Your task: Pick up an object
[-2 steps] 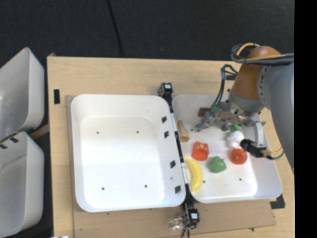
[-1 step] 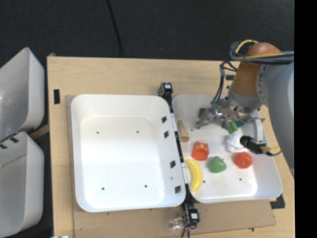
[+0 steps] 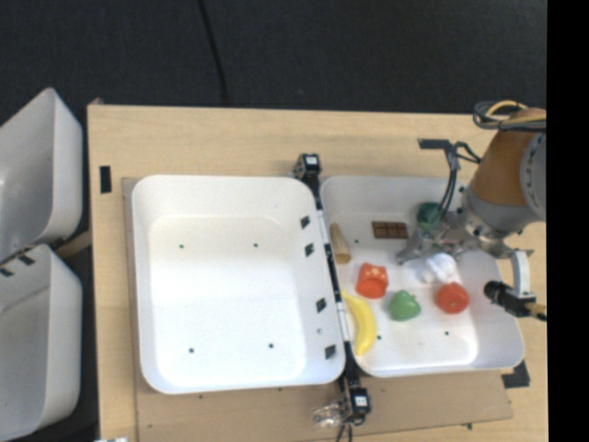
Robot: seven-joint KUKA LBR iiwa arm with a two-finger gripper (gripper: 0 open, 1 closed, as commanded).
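Judging by your frame, nothing is lifted yet: the claw (image 3: 433, 258) hangs low over a pale white lump (image 3: 443, 266) at centre right; its grip state you cannot tell.

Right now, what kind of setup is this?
Likely a robot grasping test bench: two shallow white bins side by side, small toy foods like a banana, and the arm reaching into the right bin.
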